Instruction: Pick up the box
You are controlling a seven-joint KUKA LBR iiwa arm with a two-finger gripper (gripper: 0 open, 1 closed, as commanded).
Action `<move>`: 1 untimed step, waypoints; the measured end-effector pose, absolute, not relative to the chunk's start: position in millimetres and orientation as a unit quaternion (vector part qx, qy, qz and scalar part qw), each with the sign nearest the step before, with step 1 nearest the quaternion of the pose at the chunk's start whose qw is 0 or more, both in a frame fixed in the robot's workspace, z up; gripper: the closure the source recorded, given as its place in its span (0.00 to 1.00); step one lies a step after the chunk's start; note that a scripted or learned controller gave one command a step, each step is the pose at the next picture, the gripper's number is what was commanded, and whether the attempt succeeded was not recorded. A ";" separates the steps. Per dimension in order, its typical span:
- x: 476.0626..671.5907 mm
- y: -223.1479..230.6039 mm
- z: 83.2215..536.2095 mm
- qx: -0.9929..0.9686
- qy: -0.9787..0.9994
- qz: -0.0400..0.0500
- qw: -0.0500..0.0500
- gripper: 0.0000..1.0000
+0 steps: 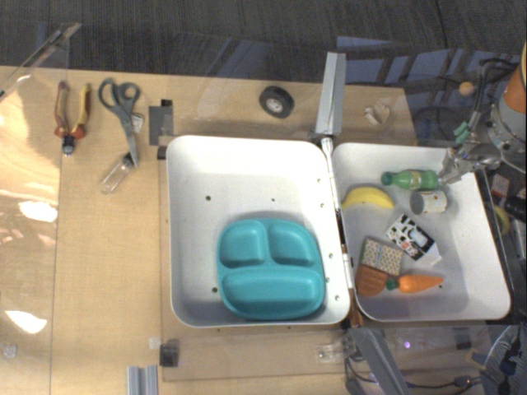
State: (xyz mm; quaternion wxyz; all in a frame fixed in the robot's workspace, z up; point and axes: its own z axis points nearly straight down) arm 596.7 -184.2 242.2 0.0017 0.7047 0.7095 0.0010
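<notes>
Light wooden bench (90,262) carries two shallow white plastic bins side by side: larger left bin (247,159), smaller right bin (486,295), touching along one edge. Directly on bench, far left: red-handled pliers (69,115); just beside them grey-handled metal scissors (123,109); clear small tube-like item (115,174) near scissor tips, type unclear. Small black bracket (161,122) at left bin's back corner. Black tape roll (277,101) behind left bin. Grey metal upright strip (332,93) between bins at back. Small black block (169,352) near front edge.
</notes>
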 end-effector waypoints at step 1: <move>574.1 -127.6 121.0 0.688 0.725 0.001 0.001 0.00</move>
